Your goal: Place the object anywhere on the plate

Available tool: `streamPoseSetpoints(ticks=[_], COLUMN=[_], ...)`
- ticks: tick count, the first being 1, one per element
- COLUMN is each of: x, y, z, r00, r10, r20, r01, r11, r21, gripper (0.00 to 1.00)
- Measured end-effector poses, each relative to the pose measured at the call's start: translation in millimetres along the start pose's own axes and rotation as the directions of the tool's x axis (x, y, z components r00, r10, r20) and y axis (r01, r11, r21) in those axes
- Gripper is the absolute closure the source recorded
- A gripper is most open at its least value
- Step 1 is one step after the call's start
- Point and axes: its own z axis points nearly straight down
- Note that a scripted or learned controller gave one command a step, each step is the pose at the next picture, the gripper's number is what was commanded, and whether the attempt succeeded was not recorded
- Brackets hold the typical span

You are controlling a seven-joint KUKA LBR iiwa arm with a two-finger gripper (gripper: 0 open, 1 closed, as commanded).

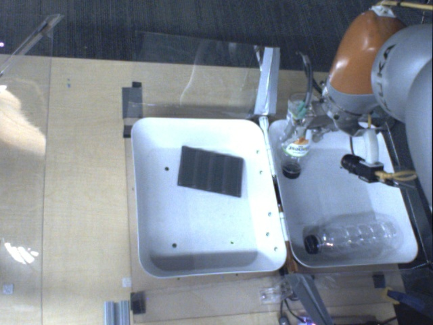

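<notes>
- Right now gripper (pixel 302 124) sits over the far left corner of the right bin (pixel 352 202), pinching a small clear bottle (pixel 296 141) with a dark cap pointing down.
- Dark flat plate (pixel 210 171) lies in the left bin (pixel 203 249), left of the gripper and well apart.
- Large clear bottle (pixel 352 235) lies on its side nearer the camera than the gripper, same bin.
- Both bins rest on the tabletop (pixel 74 202).
</notes>
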Motion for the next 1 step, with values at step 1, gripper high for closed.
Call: streamPoseSetpoints(ticks=[1], x=[56.5], y=[28.5], z=[-135.6], r00=[0.945], r10=[-0.326], r20=[0.001], r01=[0.326], r11=[0.945], r21=[-0.006], gripper=[1.00])
